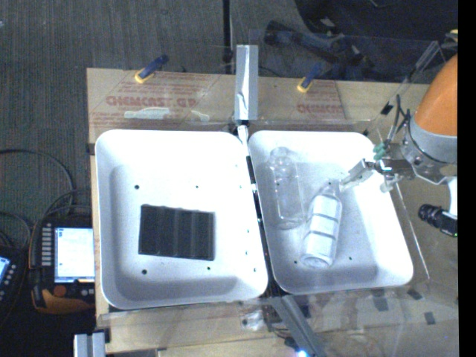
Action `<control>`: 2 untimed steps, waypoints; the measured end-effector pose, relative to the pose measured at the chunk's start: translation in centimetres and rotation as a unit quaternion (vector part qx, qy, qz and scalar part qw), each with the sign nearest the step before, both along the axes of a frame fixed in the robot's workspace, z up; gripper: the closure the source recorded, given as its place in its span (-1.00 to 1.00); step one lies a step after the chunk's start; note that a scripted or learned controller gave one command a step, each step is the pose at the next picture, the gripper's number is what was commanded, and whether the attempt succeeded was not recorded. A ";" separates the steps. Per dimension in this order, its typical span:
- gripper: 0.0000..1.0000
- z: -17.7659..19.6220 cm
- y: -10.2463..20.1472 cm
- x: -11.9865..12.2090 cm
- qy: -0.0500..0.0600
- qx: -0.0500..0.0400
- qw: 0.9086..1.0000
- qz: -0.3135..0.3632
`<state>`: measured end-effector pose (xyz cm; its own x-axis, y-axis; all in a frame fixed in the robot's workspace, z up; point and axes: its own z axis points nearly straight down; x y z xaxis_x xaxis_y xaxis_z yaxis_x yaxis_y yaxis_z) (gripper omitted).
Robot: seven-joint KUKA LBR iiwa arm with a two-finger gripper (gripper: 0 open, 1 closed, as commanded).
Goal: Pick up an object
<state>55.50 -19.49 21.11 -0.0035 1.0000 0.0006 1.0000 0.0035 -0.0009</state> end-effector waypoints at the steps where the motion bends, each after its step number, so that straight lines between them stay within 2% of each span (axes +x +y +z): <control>1: -1.00 -11.1 0.5 2.8 0.000 -0.001 1.000 0.026; 2: -1.00 -11.9 0.0 -2.9 -0.009 -0.003 0.998 0.058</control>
<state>52.62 -19.52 9.25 -0.1193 0.9928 -0.0074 0.9927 0.1194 0.0161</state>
